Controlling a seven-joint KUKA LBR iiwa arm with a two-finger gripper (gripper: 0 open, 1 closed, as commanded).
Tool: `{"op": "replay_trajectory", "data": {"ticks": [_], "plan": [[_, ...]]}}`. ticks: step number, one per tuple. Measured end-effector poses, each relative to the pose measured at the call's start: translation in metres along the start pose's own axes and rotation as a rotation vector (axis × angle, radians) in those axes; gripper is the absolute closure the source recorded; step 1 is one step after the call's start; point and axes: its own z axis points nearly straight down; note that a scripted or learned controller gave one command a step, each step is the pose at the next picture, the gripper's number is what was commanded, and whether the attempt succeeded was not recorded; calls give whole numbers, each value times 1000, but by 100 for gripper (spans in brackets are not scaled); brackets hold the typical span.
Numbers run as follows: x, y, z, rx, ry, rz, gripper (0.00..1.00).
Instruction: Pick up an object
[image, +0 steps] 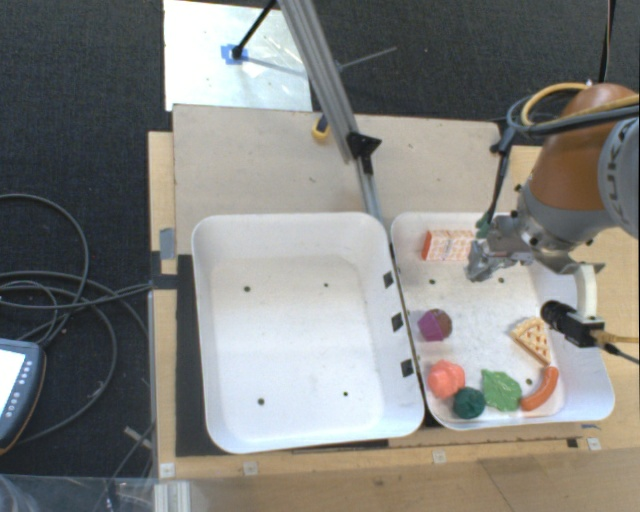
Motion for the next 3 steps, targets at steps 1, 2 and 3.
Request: {"op": "replay_trajectory", "data": {"ticks": [1, 2, 3], "plan": [[47, 11, -12, -1, 2, -5, 100], [92, 19, -10, 0, 2, -5, 100], [155, 18, -16, 0, 3, -6, 100]]}}
